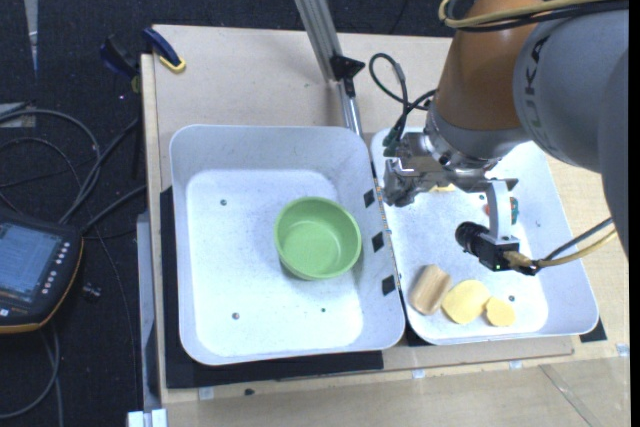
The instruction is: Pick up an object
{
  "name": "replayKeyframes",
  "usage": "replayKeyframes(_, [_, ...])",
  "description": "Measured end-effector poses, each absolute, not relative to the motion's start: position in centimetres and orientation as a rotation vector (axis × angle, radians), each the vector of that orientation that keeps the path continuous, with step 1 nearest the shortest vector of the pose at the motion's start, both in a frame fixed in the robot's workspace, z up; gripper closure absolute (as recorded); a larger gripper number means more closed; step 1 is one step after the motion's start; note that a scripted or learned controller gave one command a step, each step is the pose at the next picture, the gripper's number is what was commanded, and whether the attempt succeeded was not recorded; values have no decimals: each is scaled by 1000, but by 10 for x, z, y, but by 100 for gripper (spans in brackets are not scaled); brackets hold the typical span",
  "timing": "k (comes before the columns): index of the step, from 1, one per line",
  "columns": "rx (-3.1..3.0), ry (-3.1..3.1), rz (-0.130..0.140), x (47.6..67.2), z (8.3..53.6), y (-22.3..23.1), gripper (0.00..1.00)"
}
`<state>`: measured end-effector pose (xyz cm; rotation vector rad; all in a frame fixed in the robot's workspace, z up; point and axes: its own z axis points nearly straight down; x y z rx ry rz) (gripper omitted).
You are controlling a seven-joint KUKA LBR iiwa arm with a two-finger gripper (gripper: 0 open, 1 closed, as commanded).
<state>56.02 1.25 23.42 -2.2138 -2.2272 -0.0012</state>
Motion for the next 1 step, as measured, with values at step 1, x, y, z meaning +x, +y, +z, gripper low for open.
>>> replayKeyframes(1, [-2216, -2226, -1, 559, 239, 57, 100])
